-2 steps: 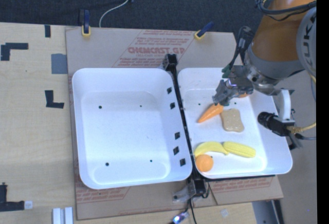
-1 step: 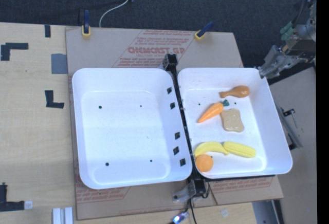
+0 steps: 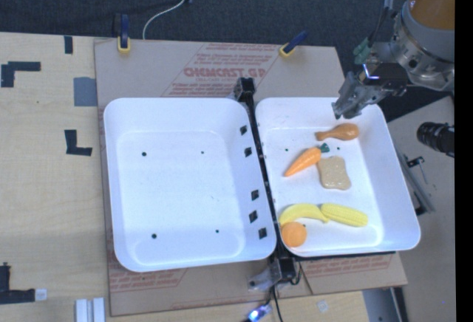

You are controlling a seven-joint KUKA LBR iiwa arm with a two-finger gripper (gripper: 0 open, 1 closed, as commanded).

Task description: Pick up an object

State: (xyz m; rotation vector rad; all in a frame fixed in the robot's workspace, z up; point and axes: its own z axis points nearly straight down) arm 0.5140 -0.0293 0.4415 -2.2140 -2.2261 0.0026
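Camera view. Gripper (image 3: 346,111) hangs over the upper rim of the right bin (image 3: 395,187), at about 1 o'clock of that bin; arm comes in from 2 o'clock, grey with an orange band. Jaws: cannot tell whether open or closed, the tips are dark and blurred against the rim. Nothing seen between them.

Right bin contents, all toy food, smooth plastic:
- chicken drumstick (image 3: 340,133), tan-orange, just below the gripper at 12 o'clock of the bin, closest item to it.
- carrot (image 3: 304,161), orange cone with a green top, tilted, near bin centre.
- bread slice (image 3: 334,173), beige, flat, rounded, just beside the carrot at its 4 o'clock.
- banana (image 3: 303,213), yellow, curved, at 7 o'clock.
- corn cob (image 3: 344,216), yellow, ribbed, touching the banana's right end.
- orange (image 3: 294,235), round, touching the banana from below.

Left bin (image 3: 118,165): shallow white, glossy. Black clips join the bins along the divide. Both sit on a cardboard sheet (image 3: 214,69) over the pale wood surface (image 3: 44,165); two clamps hold the cardboard's far edge.
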